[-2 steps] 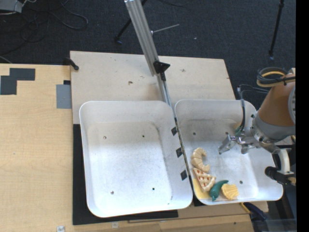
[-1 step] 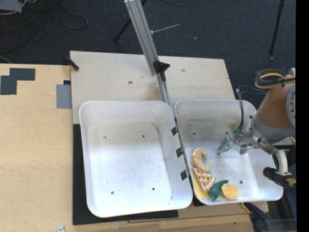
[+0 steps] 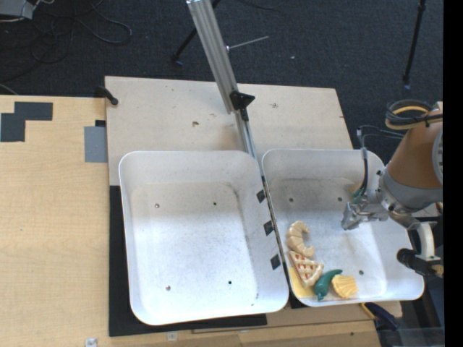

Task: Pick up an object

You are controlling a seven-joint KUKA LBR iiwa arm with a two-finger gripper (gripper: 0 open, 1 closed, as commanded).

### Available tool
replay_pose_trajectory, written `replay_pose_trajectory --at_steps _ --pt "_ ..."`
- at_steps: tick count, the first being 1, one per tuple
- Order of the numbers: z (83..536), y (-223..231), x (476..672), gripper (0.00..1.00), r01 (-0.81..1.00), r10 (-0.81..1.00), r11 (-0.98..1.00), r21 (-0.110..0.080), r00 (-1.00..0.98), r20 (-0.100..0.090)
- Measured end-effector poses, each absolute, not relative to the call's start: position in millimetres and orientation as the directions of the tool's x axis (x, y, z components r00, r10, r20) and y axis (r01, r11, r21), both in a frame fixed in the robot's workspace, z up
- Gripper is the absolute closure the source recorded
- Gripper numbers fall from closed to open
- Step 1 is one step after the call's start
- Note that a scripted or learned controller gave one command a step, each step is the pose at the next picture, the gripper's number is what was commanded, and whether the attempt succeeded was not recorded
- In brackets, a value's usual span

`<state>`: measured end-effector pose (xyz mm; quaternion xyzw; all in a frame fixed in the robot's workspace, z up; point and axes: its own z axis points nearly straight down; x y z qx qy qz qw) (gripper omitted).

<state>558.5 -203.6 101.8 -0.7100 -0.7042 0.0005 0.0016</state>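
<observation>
The worktop (image 3: 181, 114) was seen carrying a left bin (image 3: 188, 237) and a right bin (image 3: 318, 172). End effector (image 3: 350, 219) was poised low in the right bin, nothing gripped. Approach step judged; a shift toward the waffle-like toy (image 3: 307, 270), croissant-like toy (image 3: 299, 238), green toy (image 3: 325, 281) was needed.

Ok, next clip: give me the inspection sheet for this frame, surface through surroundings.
Surface: pale board bearing left bin and right bin, side by side.
Job's things: in the right bin's near-left corner, a cream curled piece, a tan latticed wedge, a green piece, a yellow ridged piece.
Clutter: nothing seen.
Gripper: gripper low over the right bin's right side, apart from the pieces.
Cables: loose cables on the dark floor; a coil at right.
Surroundings: slanted metal rail above the bins; wooden table at left.
</observation>
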Motion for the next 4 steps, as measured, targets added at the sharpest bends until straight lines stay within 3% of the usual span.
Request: replay_pose_trajectory --at_steps 2,4 --pt "209 -201 556.6 1.0 1.0 1.0 0.001 0.002 -0.001 -0.001" --pt "228 -99 572.9 1.0 1.0 1.0 0.005 -0.002 -0.005 0.002"
